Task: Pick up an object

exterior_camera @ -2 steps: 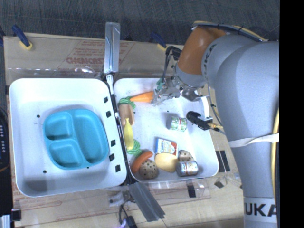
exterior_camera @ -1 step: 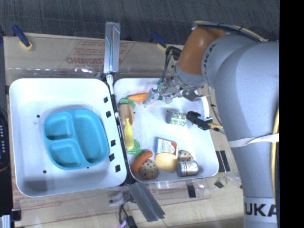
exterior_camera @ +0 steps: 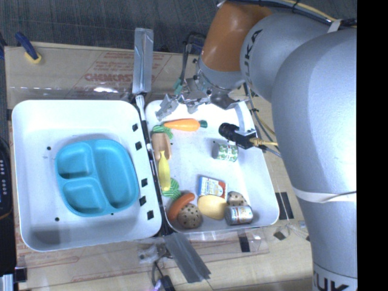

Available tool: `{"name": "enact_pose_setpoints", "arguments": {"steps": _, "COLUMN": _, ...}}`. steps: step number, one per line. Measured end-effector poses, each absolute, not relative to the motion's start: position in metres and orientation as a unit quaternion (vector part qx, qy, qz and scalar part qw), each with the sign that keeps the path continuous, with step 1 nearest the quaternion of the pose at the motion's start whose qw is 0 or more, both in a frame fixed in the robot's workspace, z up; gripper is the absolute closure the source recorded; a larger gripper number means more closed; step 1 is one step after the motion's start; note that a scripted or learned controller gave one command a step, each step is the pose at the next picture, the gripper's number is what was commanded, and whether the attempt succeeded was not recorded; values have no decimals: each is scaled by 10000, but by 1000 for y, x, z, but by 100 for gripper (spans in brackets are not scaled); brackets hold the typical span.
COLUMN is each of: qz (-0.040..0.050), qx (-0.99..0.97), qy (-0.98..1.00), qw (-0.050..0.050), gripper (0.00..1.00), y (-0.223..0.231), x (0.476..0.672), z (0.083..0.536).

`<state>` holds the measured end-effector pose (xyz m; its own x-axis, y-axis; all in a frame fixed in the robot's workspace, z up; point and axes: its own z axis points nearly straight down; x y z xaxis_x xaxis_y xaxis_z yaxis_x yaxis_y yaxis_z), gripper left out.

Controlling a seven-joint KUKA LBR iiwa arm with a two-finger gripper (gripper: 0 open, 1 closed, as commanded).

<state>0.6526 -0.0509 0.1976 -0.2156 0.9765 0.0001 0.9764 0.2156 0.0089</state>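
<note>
Gripper (exterior_camera: 180, 103) w/ 2 fingers slightly apart, holding nothing, hovers over right bin (exterior_camera: 262, 180) just above carrot (exterior_camera: 180, 125).

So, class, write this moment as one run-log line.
task: pick up an object | gripper: above right bin's far corner, near carrot | held: nothing seen | left bin: blue tray

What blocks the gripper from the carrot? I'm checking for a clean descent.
Nothing visible does. The gripper hangs at the right bin's far edge, just above the carrot, with bare bin floor between them.
</note>
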Motion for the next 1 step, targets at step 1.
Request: {"name": "enact_pose_setpoints", "arguments": {"steps": 1, "qz": -21, "qx": 5983, "qy": 8013, "qw": -21, "gripper": 0, "y": -129, "x": 604, "z": 135}}
